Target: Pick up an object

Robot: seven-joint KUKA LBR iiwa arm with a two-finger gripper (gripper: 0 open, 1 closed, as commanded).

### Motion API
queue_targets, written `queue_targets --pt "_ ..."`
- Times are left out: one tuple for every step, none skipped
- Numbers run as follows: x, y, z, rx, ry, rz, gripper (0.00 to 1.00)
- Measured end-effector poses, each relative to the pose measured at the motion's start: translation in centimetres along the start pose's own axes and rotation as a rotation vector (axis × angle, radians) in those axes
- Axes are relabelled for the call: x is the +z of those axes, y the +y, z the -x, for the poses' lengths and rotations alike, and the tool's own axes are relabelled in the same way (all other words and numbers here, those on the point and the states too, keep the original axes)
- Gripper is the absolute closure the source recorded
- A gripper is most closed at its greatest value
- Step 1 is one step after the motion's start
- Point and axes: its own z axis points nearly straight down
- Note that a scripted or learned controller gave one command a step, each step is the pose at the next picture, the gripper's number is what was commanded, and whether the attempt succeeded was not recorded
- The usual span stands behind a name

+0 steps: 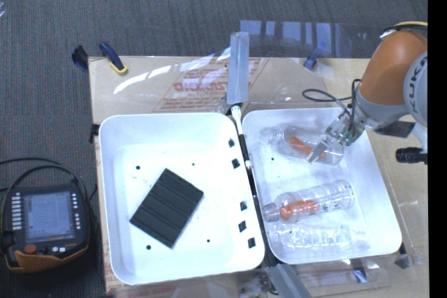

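Note:
The right bin [380, 185] holds three clear plastic bottles. One with an orange label [299, 144] lies at the back, another with an orange label [312, 203] lies across the middle, and a plain one [316, 236] lies near the front edge. My gripper [325, 149] is down in the right bin at the right end of the back bottle, its fingertips touching or just over that bottle. The clear plastic blurs the fingertips. A flat black ribbed pad [167, 207] lies slanted in the left bin [119, 150].
A grey divider strip with black clips [241, 171] runs between the bins. A clear acrylic panel [237, 73] stands behind them. A teach pendant [45, 220] lies on the floor at left. Blue and yellow clamps [112, 58] grip the bench's back left corner.

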Motion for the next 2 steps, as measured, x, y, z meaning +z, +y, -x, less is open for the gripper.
queue_targets --pt "0.4 2.1 -2.6 0.110 -0.002 -0.014 0.00" --pt "0.5 0.6 -9.1 0.220 -0.011 0.009 0.00"
